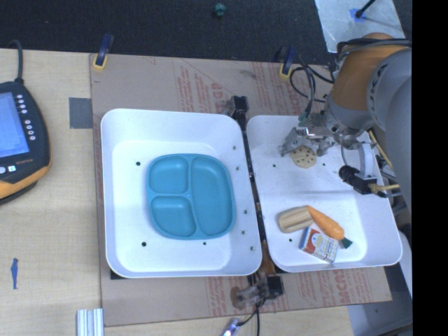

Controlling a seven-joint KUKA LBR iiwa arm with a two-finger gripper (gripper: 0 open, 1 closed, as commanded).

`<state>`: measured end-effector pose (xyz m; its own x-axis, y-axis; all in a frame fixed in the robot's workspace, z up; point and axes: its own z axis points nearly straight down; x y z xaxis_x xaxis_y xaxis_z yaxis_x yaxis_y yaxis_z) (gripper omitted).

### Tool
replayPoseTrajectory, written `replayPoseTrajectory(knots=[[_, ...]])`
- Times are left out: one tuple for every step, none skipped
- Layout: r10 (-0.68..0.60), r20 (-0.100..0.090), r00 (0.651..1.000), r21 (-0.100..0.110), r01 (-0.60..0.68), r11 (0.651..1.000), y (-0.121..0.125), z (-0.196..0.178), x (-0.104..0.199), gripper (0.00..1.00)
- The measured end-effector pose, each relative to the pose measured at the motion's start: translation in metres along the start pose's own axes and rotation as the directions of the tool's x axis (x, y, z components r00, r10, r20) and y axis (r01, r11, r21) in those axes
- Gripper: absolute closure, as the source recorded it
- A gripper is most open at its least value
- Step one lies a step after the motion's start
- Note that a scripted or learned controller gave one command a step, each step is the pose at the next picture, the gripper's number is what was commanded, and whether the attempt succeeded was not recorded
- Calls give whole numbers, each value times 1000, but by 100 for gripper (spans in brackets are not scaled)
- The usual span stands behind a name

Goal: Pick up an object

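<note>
1. Wood-grain desk (56, 215) with a brown cardboard sheet (175, 82) under both bins; dark floor along the top of the view.
2. Far left we see a handheld pendant (17, 138) with a blue screen and an orange-edged casing, lying on the desk well apart from the bins.
3. Left bin (119, 187): white, shallow. A blue divided plate (190, 194) with three compartments sits about centre in it.
4. Right bin (280, 257) is just beside the left one, rims nearly touching.
5. Near edge of the right bin: a tan bread roll (294, 218), an orange carrot (326, 222) touching it on its right, and a small printed box (318, 246) just below the carrot.
6. Far part of the right bin: a round tan cookie (304, 158).
7. End effector (306, 143) is right over the cookie's far edge, arm (371, 82) coming in from the right. We cannot tell how far its fingers are apart, nor whether anything is between them.
</note>
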<state>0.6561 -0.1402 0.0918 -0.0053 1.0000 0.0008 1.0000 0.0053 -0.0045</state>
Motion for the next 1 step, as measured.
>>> replayPoseTrajectory(knots=[[2, 2, 1000, -2, -2, 1000, -76, -52, -14, 0]])
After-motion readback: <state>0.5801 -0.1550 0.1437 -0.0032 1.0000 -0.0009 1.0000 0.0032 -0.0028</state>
